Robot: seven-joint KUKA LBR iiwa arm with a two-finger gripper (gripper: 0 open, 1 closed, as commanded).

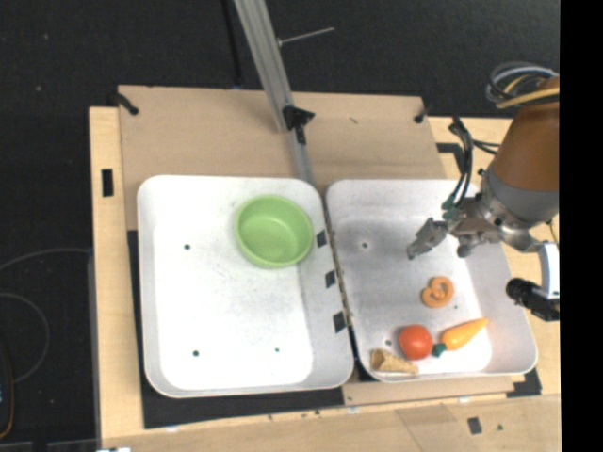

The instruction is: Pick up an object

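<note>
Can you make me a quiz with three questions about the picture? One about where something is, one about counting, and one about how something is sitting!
1. Where is the round green plastic bowl?
A. in the left white bin
B. in the right white bin
C. on the bare bench

2. How many small things lie in the shallow right white bin?
A. one
B. two
C. four

3. How does the green bowl sit?
A. upside down
B. upright, opening up
C. on its side

Answers:
1. A, it rests near the top right of the shallow left white bin.
2. C, an orange pretzel-shaped toy, a red toy tomato, an orange toy carrot and a tan wedge-shaped piece.
3. B, its hollow inside shows.
</note>
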